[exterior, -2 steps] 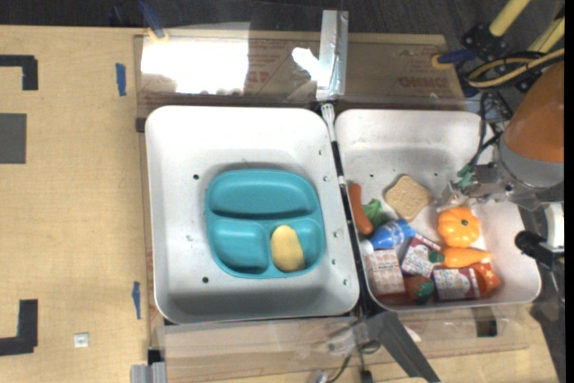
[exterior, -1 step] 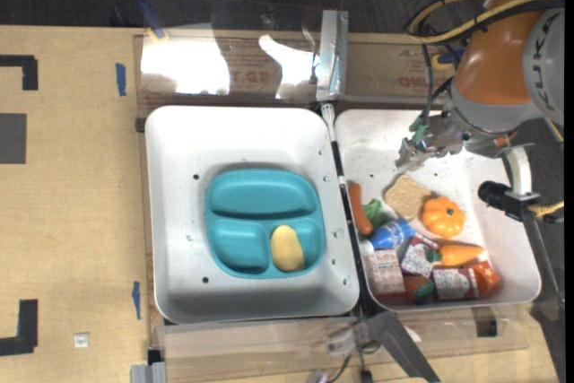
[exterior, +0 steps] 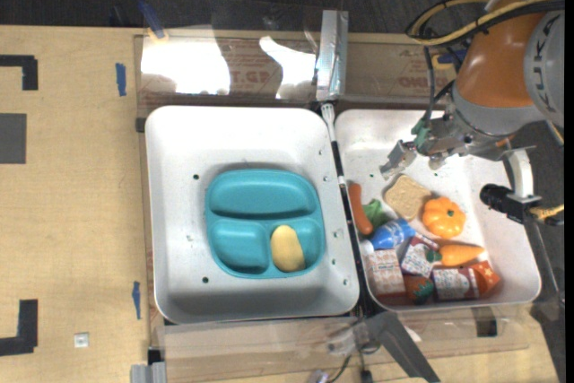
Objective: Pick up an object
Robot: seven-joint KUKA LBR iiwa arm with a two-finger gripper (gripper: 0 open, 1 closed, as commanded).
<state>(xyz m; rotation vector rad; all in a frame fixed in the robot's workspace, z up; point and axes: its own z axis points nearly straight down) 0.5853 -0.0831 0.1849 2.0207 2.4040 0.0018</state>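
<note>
Grey arm (exterior: 502,76) angles down-left over the right bin (exterior: 525,282); gripper (exterior: 414,152) hangs empty above the bread slice (exterior: 406,195), finger spread indiscernible.

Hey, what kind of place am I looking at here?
Probably a robotics lab's pick-and-place test bench: a robot arm over two white bins, toy food heaped in one, and a teal tray in the other.

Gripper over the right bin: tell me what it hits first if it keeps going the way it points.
The gripper points down and left in the camera view. Its line likely meets the bare floor of the right bin first, just above the bread slice. Depth is unclear, so this is a guess.
</note>
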